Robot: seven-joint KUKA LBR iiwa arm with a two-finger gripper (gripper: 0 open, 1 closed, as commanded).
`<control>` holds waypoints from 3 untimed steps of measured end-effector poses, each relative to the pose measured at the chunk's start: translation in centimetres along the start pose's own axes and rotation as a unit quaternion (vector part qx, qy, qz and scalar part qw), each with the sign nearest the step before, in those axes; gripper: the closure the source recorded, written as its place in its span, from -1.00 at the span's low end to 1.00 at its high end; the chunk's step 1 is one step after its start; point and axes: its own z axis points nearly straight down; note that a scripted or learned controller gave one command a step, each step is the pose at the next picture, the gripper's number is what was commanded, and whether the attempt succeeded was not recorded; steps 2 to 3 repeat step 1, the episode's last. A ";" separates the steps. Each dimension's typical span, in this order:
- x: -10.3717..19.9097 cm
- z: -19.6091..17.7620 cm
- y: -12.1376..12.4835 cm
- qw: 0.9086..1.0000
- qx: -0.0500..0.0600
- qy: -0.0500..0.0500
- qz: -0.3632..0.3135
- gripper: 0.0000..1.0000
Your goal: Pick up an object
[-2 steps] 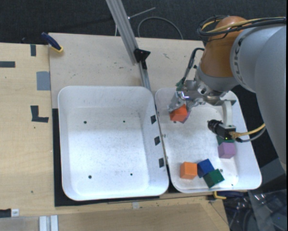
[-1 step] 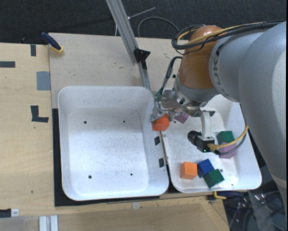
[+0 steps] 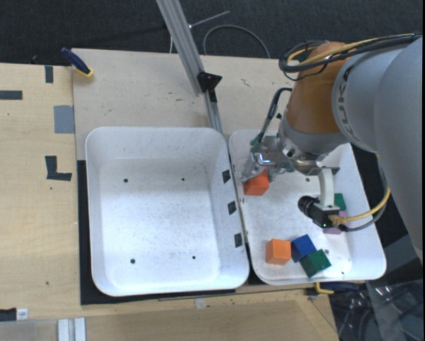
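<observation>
My gripper (image 3: 258, 170) hangs over the left side of the right bin (image 3: 362, 261), close to the wall it shares with the left bin. An orange-red block (image 3: 256, 185) sits right at the fingertips, slightly tilted, and the fingers look shut on its top. Lower in the same bin lie an orange cube (image 3: 278, 251), a blue cube (image 3: 303, 246) and a dark green cube (image 3: 315, 263), packed close together. A small green piece (image 3: 339, 202) and a pinkish piece (image 3: 331, 227) lie at the bin's right, partly hidden by the arm's black cable fitting.
The left bin (image 3: 106, 212) stands beside the right one, touching it. A slanted metal pole (image 3: 184, 38) runs down to a black clamp (image 3: 209, 82) behind the bins. The arm's bulk covers the right bin's upper part. A blue and yellow tool (image 3: 77, 62) lies at the far left.
</observation>
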 end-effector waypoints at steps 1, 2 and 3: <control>8.5 0.0 -2.0 1.000 0.001 0.003 -0.006 1.00; 8.5 0.0 -2.0 1.000 0.001 0.003 -0.006 1.00; 8.5 0.0 -2.0 1.000 0.001 0.003 -0.006 1.00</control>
